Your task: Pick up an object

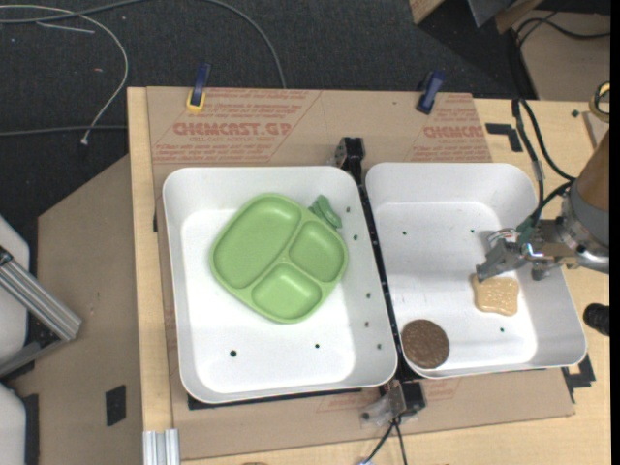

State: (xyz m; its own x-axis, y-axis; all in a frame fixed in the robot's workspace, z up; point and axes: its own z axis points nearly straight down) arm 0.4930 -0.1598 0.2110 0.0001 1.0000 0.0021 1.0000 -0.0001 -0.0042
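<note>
The tan piece (pixel 498 297) lay in the right bin (pixel 436 187), near its right wall, just below the gripper (pixel 504 256); whether the gripper was wide or narrow could not be told. A brown disc (pixel 425 344) sat at the bin's front. The left bin (pixel 184 260) held a green tray (pixel 278 257).

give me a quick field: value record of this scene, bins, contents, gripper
left bin: green divided plate, small green item at the plate's upper right edge
right bin: tan flat piece, brown round disc near the front left corner
gripper: over the right bin, just above the tan flat piece
hold: nothing seen between the fingers
arm: enters from the right
</note>
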